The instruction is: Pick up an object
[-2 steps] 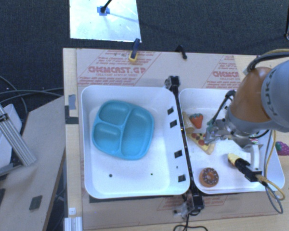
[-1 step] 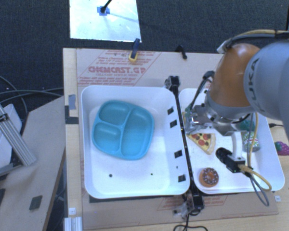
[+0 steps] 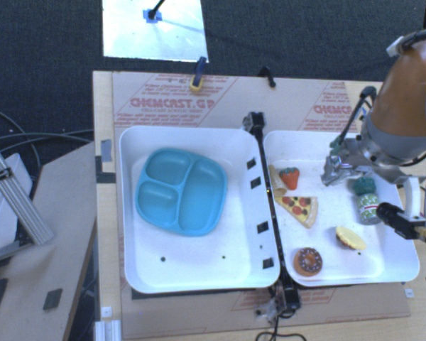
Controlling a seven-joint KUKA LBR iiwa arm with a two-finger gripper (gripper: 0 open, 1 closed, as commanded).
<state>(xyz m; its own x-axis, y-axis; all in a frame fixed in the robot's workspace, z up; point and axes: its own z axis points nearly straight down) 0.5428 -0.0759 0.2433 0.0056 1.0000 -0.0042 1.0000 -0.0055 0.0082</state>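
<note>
Chocolate donut (image 3: pixel 308 261) below pizza slice (image 3: pixel 298 207)

Bins (image 3: pixel 199 265): glossy white plastic. Plate (image 3: pixel 181 192): smooth blue plastic. Surface (image 3: pixel 170 101): matt printed cardboard. Floor (image 3: pixel 42 41): dark rough carpet.

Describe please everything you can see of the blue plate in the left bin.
The blue plate is a light turquoise divided dish that looks like smooth plastic. It is roughly square with rounded corners and has three compartments: two small ones on its left side and one large one on its right. It lies flat and right side up on the floor of the left bin, turned slightly askew, nearer the bin's far left part. Nothing lies in it, and only the bin floor touches it.
</note>
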